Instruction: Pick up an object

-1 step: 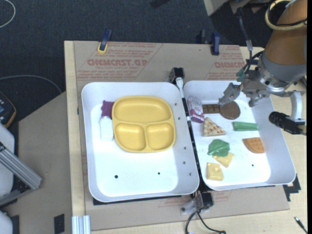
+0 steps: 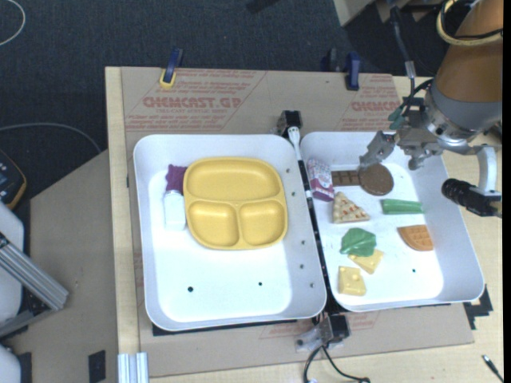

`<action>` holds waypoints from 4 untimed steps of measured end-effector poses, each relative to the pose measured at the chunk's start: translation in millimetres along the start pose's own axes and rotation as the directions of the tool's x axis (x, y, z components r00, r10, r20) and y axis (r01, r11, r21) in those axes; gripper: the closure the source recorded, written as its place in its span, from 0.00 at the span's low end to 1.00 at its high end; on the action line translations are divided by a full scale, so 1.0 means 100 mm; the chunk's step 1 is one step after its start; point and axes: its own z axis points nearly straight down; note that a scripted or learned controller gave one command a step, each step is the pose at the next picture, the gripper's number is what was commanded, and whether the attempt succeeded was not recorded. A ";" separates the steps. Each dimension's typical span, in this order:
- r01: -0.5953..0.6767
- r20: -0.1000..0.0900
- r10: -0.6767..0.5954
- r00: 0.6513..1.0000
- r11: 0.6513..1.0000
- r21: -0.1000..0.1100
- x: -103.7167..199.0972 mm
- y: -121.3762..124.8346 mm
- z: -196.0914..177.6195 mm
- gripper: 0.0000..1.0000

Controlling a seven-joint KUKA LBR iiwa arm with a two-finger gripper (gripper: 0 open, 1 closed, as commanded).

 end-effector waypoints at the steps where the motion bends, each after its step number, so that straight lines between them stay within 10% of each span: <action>1: -0.001 -0.002 0.001 1.000 1.000 0.007 -0.08 -0.02 0.47 0.00; 3: -0.001 -0.002 0.001 1.000 1.000 0.008 -0.03 0.06 1.56 0.00; 4: -0.002 -0.001 0.002 1.000 1.000 0.000 -0.03 0.07 1.42 1.00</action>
